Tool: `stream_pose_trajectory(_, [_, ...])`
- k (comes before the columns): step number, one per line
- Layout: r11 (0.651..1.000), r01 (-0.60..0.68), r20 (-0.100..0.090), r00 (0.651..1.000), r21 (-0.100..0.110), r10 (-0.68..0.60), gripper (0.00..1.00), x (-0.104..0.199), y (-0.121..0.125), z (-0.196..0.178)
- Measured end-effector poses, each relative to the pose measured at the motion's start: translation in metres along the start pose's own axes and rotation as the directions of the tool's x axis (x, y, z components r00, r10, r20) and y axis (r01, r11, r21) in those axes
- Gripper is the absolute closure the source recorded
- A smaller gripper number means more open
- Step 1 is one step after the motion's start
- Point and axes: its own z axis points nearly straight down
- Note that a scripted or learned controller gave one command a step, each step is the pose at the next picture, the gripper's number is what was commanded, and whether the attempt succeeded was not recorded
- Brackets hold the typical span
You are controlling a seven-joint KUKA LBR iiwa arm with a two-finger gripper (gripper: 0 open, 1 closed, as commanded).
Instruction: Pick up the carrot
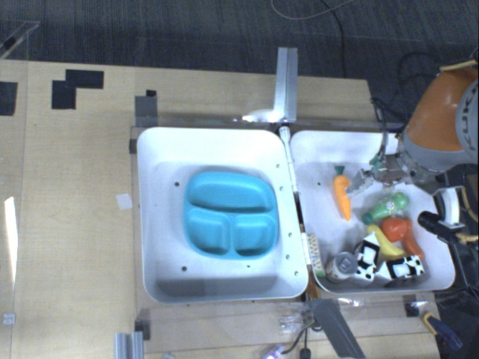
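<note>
Tool (372, 176) just right of carrot (342, 198), apart from it.

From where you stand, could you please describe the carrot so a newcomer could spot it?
Look in the right-hand bin. The carrot lies alone on its left side, clear of the toy pile at the near right. It is the slim orange stick with a green tip at its far end.

Grey arm (449, 137) with a rounded orange band — small metallic gripper (376, 173) at its tip.
</note>
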Motion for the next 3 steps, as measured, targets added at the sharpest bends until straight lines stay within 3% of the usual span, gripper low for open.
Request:
stream_pose_trajectory(1, [0.981, 0.196, 0.002, 0.981, -0.006, -0.196, 0.0, 0.039, 0.043, 0.038])
stream_pose_trajectory(2, [0.98, 0.197, 0.003, 0.98, -0.014, -0.197, 1.0, 0.04, 0.046, 0.025])
stream_pose_trajectory(3, [0.975, 0.223, 0.003, 0.975, -0.002, -0.223, 1.0, 0.004, 0.025, -0.059])
